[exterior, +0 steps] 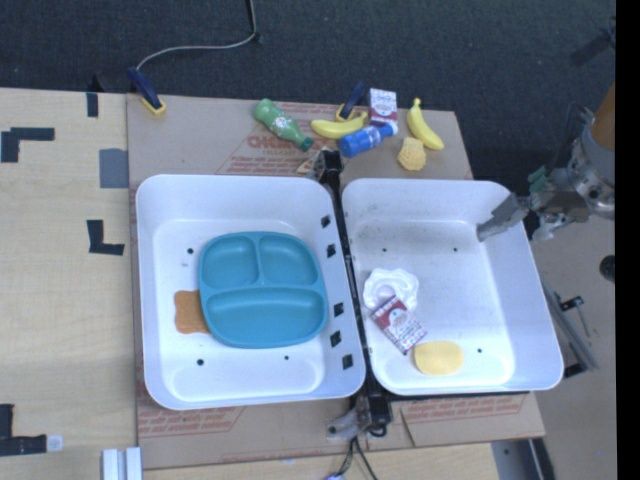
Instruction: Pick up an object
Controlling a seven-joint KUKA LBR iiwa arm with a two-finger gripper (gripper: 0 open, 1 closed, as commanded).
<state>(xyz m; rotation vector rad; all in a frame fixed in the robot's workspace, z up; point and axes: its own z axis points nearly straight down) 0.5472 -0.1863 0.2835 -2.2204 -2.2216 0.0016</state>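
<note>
A cardboard-covered bench (280, 148) against dark carpet bears two shallow white bins side by side. In the right bin (520, 298), near its front, a round yellow object (438, 357) is seen lying flat, with a red-and-white packet (398, 323) just beside it and a white crumpled piece (388, 287) touching that packet's far end. The gripper (497, 227) is held at the bin's far right rim, well apart from these three things and with nothing between its fingers; whether the fingers are apart or together cannot be told. In the left bin (165, 268) a blue divided plate (263, 288) is laid, partly over an orange piece (187, 312). Behind the bins, toy bananas (425, 128), a green bottle (282, 124) and a blue bottle (360, 140) are scattered.
</note>
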